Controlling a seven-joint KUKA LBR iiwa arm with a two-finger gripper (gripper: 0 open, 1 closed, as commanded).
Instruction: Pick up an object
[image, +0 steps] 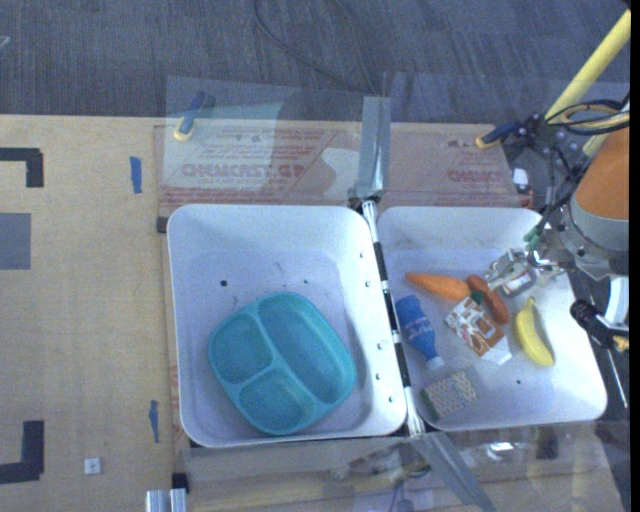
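- The bench (80, 300) is a tan board; dark grey carpet (300, 40) lies beyond its far edge.
- The left bin (200, 240) holds a teal divided tray (282, 362), lying low in the bin with bare floor above it.
- The right bin (570, 390) holds the small things, clustered in its middle; its far-left corner and near-right floor are bare.
- The arm (605, 200) comes in over the right rim.
- A carrot (437, 285) lies long axis left-right, tip pointing left.
- A blue bottle (417, 329) lies along the divider.
- A banana (533, 334) lies near-to-far, right of a patterned packet (473, 324).
- A mesh sponge (449, 393) sits near the front rim.
- The gripper (512, 272) sits low by the carrot's thick end; I cannot tell its spread.
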